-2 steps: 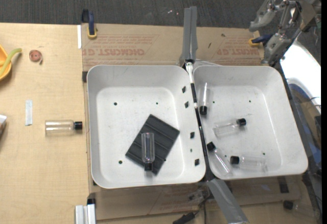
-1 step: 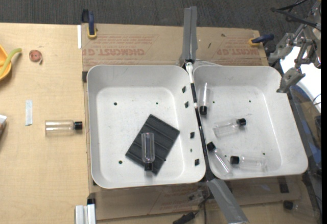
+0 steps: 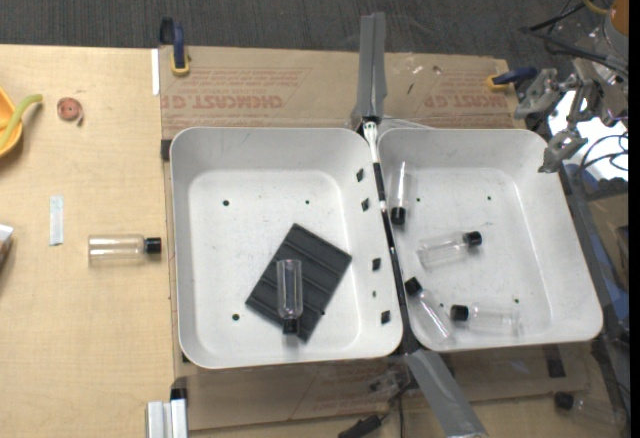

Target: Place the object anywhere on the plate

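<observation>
From my seat I see the left bin (image 3: 200,166) holding a dark ribbed plate (image 3: 315,261), set at a slant toward its near side, and a clear vial (image 3: 289,294) with a black cap lies lengthwise on that plate, cap pointing toward the near rim. In the right bin (image 3: 560,216) I count four more clear vials — one (image 3: 485,318) low near the front wall, one (image 3: 428,314) close to the divider, one (image 3: 450,248) in the middle, and one (image 3: 397,191) standing along the divider side farther back. Out on the wooden bench (image 3: 80,326) to the left, another vial (image 3: 122,247) lies on its side, well apart from the bins. The gripper (image 3: 560,136) sits far off at the back right, past the right bin's far corner — well away from the vial on the plate, with the whole right bin between them. I cannot tell how its fingers stand in that clutter of metal and cables.
</observation>
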Available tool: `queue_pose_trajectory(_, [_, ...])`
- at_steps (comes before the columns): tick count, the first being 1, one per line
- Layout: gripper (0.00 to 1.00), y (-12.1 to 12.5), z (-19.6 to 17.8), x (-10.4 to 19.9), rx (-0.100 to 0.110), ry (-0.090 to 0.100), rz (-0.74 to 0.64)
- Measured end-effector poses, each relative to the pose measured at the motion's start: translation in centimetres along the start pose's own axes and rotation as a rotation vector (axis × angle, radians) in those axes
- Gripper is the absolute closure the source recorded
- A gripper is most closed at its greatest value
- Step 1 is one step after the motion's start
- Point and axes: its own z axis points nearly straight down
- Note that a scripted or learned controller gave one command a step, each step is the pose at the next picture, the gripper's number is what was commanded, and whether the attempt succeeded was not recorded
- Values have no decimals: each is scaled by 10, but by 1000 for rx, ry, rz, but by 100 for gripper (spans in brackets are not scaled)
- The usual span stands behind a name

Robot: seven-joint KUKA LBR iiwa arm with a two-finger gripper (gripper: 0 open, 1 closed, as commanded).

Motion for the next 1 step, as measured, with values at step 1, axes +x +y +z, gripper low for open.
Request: queue_pose_trajectory(1, [0, -19, -152, -6, -1, -1, -264])
